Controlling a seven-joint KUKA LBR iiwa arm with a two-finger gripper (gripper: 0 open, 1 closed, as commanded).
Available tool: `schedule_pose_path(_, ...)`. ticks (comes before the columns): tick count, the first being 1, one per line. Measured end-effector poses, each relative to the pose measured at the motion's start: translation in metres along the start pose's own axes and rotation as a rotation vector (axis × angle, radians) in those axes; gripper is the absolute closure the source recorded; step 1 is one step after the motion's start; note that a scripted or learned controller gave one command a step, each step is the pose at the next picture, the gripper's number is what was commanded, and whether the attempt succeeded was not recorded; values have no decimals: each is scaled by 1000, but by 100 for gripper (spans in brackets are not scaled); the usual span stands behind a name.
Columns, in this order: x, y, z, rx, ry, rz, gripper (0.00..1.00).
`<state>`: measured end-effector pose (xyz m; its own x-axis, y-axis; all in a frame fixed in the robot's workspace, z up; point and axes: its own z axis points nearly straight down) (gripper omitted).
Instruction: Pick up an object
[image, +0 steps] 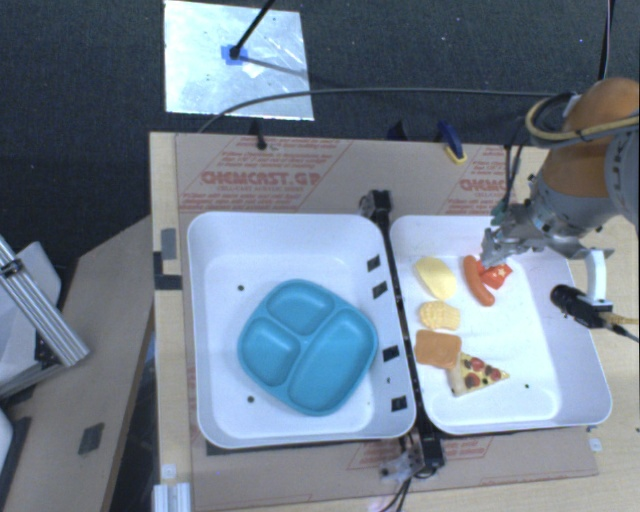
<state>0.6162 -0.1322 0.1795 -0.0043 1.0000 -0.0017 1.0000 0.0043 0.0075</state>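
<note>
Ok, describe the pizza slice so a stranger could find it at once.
Start at the right-hand white bin, the one holding toy food. Follow the column of pieces down to its near end, just below the brown square. The pizza slice is the only triangle, yellow with red dots.

"CHEMCAST GP" on cardboard sheet (262, 165)

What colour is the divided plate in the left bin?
Light blue; the divided plastic plate shows plainly in the camera view.
</note>
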Motion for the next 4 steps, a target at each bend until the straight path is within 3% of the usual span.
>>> schedule_pose_path(1,0,2,-29,2,0,0,100)
schedule_pose_path(3,106,-5,-21,7,3,-5,100)
schedule_pose_path(4,162,-16,-36,5,4,-7,100)
